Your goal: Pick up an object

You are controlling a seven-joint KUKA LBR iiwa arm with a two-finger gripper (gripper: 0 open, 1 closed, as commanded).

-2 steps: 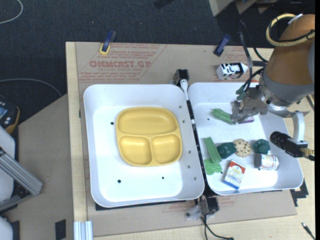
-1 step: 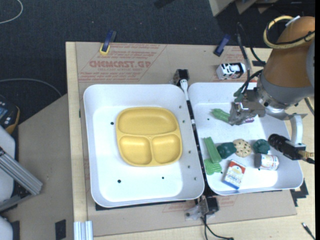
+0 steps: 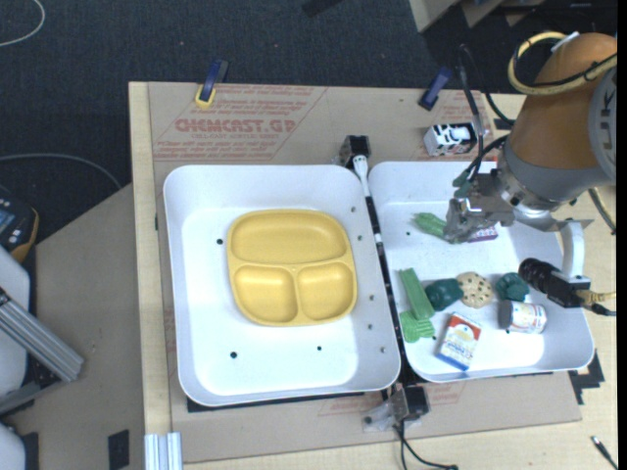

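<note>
Gripper (image 3: pixel 460 225) touching green piece (image 3: pixel 429 225) (right bin (image 3: pixel 392 189)).

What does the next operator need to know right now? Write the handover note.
Gripper: low in the right bin, at the far part, beside a pale green piece. Whether it is open or shut cannot be told, and no grasp is confirmed.
Right bin, near half: green block, dark green piece, cookie, teal piece, small can, red and white box.
Left bin: yellow divided plate.
Done: arm lowered into the bin. Left: secure one object and lift it.
</note>
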